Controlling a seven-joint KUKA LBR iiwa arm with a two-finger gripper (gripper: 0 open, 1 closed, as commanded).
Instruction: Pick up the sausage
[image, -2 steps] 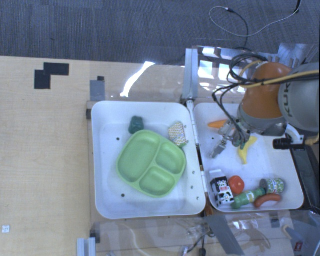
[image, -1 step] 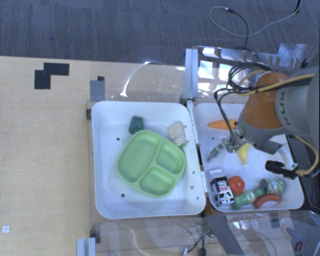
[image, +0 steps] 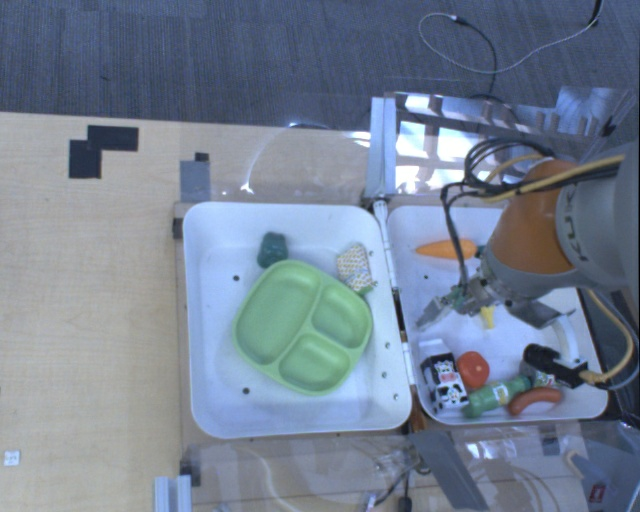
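Nearest the camera, along the right bin's (image: 592, 405) front wall, lies the sausage (image: 535, 400), touching a green bottle (image: 497, 395); nothing holds it. Across the divider, a green sectioned plate (image: 305, 327) fills much of the left bin. The arm's gripper (image: 448, 303) hovers mid-bin, its fingers apparently spread with nothing between them, though the view there is cluttered. The approach step looks unfinished: the next move calls for travelling toward the front right corner and descending. Crowding the target are the bottle, a tomato (image: 473, 368) and a small carton (image: 441, 380); a carrot (image: 447, 249) sits well apart.
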